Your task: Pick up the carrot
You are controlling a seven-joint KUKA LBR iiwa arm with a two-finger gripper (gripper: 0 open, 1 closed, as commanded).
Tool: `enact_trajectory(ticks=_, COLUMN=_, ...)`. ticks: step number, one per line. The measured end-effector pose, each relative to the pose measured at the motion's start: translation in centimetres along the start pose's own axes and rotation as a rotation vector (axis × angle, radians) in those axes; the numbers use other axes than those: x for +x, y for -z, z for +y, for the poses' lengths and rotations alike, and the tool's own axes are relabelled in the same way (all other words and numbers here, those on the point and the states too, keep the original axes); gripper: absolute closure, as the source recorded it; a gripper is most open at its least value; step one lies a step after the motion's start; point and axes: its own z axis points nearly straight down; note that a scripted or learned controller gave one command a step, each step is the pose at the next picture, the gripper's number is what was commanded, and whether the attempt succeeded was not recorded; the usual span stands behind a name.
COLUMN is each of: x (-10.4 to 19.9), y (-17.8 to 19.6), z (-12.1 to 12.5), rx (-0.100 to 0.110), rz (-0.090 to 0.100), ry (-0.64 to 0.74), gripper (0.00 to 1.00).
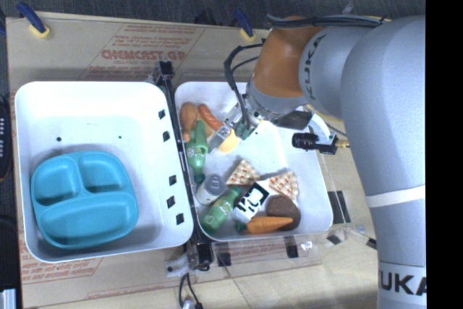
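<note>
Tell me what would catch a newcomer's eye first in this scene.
The big grey arm with its orange band sweeps in from the right, its gripper low over the back of the right bin. That bin is crowded with toy food and bottles, with the carrot at its front edge. In the left bin, a bright blue divided tray lies alone.

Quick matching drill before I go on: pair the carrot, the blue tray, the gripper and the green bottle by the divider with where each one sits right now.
Things:
1. carrot
2. blue tray
3. gripper
4. green bottle

Places:
A. left bin, near corner
B. right bin, along its left wall
C. right bin, near edge, beside a dark brown lump
D. above the far part of the right bin

Pairs: 1-C, 2-A, 3-D, 4-B
</note>
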Motion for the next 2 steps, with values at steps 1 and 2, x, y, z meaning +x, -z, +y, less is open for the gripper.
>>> enact_trajectory(ticks=1, x=-5.7, y=12.8, z=-1.9, rx=-0.012, rz=-0.009, ry=0.125, gripper=0.0)
enact_trajectory(ticks=2, x=1.3, y=-0.3, z=-1.8, rx=-0.007, rz=0.012, ry=0.084, gripper=0.0)
